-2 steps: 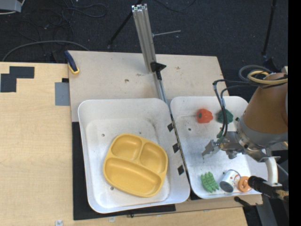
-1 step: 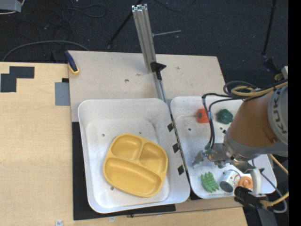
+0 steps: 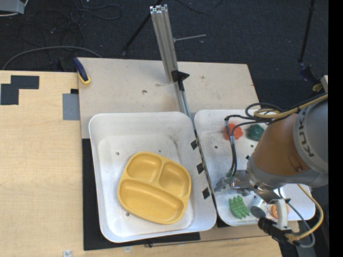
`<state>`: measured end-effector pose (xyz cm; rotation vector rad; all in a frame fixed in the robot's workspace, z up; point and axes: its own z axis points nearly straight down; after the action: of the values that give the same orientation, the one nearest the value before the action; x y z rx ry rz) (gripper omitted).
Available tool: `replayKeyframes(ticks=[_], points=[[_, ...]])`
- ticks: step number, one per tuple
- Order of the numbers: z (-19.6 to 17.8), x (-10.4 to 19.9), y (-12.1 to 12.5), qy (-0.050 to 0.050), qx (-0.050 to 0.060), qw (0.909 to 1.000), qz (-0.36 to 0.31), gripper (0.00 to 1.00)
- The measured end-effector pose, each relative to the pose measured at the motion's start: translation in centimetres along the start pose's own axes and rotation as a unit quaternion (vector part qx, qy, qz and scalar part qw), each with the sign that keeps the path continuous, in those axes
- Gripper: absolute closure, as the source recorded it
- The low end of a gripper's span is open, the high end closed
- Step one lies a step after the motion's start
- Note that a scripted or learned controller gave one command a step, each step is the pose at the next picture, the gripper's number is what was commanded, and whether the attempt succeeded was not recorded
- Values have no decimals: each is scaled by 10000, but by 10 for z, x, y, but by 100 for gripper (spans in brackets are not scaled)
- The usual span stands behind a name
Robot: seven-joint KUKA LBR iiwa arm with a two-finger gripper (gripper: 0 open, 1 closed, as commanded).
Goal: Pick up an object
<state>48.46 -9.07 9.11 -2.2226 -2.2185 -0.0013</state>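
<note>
1. Targeting the ridged green plastic piece (image 3: pixel 239 206) just beside the claw (image 3: pixel 231 185), centre over it before you descend;
2. whether the claw is released or clenched cannot be told; command it wide first.

I've got my arm (image 3: pixel 300 143) on screen now: rounded grey shell, a broad orange band (image 3: pixel 276 143) above the wrist, dark letters "KU" (image 3: pixel 310 138) on the grey.

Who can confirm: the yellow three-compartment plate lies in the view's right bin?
Wrong bin. The yellow three-compartment plate lies in the view's left bin, as the camera view shows.
</note>
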Motion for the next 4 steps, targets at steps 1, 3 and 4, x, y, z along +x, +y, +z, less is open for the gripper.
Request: replayKeyframes(ticks=[1, 3, 4], points=[[-12, 1, 2, 11, -27, 10000, 19, 100], [-117, 3, 8, -10, -20, 10000, -13, 100], [-162, 1, 3, -10, -15, 10000, -15, 100]])
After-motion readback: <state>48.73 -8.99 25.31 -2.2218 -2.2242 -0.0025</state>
